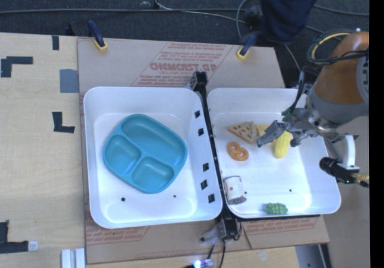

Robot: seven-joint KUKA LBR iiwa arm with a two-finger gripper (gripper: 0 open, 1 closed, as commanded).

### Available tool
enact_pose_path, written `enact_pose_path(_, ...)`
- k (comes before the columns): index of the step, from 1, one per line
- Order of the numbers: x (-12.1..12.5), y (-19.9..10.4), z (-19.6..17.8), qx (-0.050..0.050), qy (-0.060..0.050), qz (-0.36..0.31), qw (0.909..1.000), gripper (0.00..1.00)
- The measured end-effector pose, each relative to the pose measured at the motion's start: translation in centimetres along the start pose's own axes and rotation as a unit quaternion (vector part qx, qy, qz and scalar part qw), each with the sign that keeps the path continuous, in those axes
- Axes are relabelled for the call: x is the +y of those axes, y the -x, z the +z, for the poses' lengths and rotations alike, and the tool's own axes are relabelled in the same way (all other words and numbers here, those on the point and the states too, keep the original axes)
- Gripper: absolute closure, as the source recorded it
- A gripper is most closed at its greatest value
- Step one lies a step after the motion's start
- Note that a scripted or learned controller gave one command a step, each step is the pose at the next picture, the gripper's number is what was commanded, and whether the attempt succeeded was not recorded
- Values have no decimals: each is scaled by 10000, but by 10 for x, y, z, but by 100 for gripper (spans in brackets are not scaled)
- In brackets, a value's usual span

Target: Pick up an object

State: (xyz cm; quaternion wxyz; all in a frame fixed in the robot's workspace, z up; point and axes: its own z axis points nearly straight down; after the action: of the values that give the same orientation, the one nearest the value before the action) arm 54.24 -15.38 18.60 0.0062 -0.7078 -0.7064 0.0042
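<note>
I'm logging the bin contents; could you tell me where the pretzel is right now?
The pretzel lies in the right bin, near its left wall, just below the waffle slice and above the small cup.

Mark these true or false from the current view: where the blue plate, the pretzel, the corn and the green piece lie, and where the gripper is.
1. The blue plate lies in the left bin. True.
2. The pretzel sits on the blue plate. False: it lies in the right bin.
3. The gripper is over the right bin beside the corn. True.
4. The green piece lies near the right bin's front edge. True.
5. The cracker is in the left bin. False: right bin, above the pretzel.
</note>
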Motion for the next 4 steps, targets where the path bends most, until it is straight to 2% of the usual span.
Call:
enact_pose_path(1,3,0,-7,-12,65,-20,10000,0)
enact_pose_path(2,10,6,51,-16,47,-16,10000,0)
enact_pose_path(3,12,6,101,-20,80,-9,10000,0)
enact_pose_path(4,13,5,88,-16,105,-26,9999,100)
